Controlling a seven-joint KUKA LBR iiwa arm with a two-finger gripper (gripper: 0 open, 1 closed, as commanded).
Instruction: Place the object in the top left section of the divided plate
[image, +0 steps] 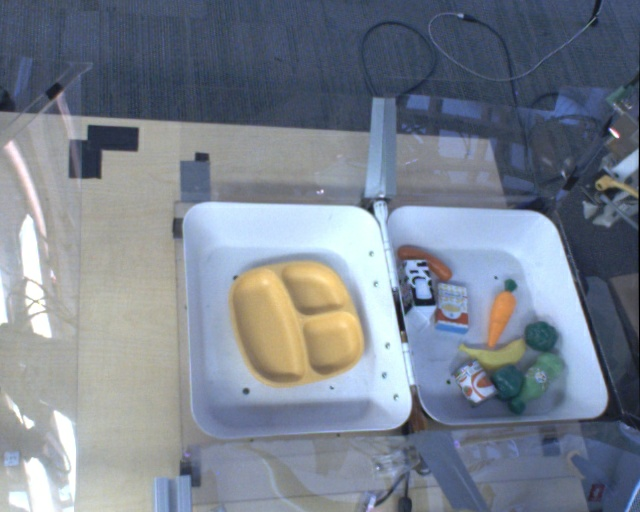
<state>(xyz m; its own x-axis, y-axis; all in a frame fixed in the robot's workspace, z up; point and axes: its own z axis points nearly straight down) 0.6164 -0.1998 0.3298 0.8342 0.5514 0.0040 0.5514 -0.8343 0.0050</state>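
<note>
I see pale wooden surface (120, 300) with two white bins touching side by side. Left bin (210, 330) holds yellow divided plate (262, 330). Right bin (560, 300) holds loose objects: banana (493, 353), carrot (500, 313), small carton (452, 306), green vegetables (541, 337), none on plate. End effector state: I cannot tell.

Setting is a robotics laboratory. Evidence: pale wooden bench (120, 300), clear acrylic guard panels (40, 250), aluminium mounting brackets (381, 150), loose black cables (440, 50) over grey carpet (250, 60), two fixed white bins (200, 300).
</note>
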